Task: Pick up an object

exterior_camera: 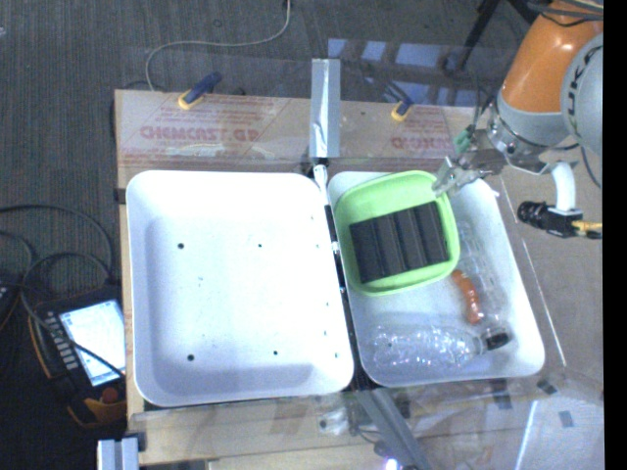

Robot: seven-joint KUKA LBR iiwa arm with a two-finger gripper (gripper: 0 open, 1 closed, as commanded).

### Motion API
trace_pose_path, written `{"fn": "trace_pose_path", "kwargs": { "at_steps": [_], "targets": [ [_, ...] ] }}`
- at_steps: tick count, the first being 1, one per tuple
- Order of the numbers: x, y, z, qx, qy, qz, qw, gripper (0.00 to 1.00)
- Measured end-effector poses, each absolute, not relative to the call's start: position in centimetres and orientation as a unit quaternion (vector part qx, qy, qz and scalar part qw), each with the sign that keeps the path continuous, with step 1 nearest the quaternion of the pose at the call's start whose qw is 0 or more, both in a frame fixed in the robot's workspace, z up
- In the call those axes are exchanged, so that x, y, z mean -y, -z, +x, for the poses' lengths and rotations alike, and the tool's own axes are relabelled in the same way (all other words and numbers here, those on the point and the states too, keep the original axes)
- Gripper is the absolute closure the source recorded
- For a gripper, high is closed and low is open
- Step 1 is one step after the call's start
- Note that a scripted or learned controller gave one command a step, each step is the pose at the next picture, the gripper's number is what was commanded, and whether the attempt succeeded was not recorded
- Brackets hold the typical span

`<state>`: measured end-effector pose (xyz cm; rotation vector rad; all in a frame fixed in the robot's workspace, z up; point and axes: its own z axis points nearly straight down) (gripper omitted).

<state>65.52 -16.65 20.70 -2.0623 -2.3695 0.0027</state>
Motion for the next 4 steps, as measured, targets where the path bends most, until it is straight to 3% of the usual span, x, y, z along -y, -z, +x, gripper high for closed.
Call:
{"fn": "trace_pose_path", "kwargs": {
  "at_steps": [1,2,3,4],
  "targets": [
    [16.6,-20.7,65.5,0.754,-0.0006,-0.656,0.001,0.00],
    [14.8,-24.2,66.9,0.799,-0.0015,-0.602,0.000,0.00],
    [15.2,-14.8,60.7,0.818,-0.0006,-0.576,0.002,0.00],
    [18.1,-10.3,62.5,0.776,0.0058,-0.630,-0.006,0.00]
  ]
}}
